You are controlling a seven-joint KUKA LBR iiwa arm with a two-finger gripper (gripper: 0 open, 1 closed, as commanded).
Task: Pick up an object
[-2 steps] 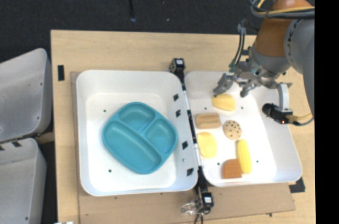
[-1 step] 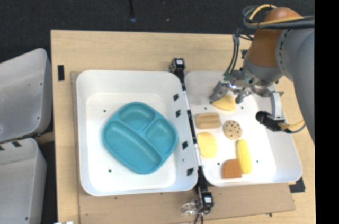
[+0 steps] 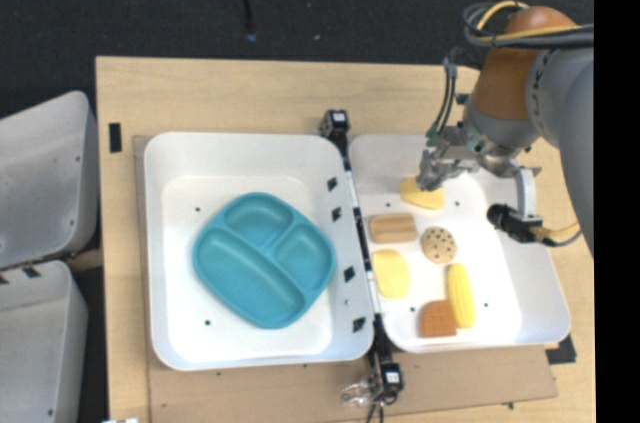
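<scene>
The gripper [image 3: 432, 175] is down in the right bin [image 3: 520, 301], near the bin's back. Its tip is right on top of a pale yellow piece [image 3: 424, 197], at that piece's back edge. I cannot tell if the fingers are open or shut, or if they hold the piece. The piece lies flat on the bin floor.

Above the gripper is the grey arm [image 3: 560, 91] with its orange band [image 3: 505, 71]. It comes in from the right. Cables loop over the top of it.

More toy food lies in the same bin. A tan block [image 3: 392, 228] is just in front of the yellow piece. A round cookie [image 3: 438, 244] with dark dots is beside the block, to its right. A yellow lump [image 3: 390, 273] sits in front of the block. A corn cob [image 3: 460, 295] lies in front of the cookie. An orange-brown piece [image 3: 437, 320] touches the cob on its left side, near the front of the bin.

The left bin [image 3: 170, 331] has a blue tray [image 3: 263, 257] in it. The tray has parts inside and sits turned at a slant.

Both bins rest on a wood bench [image 3: 240, 91].
</scene>
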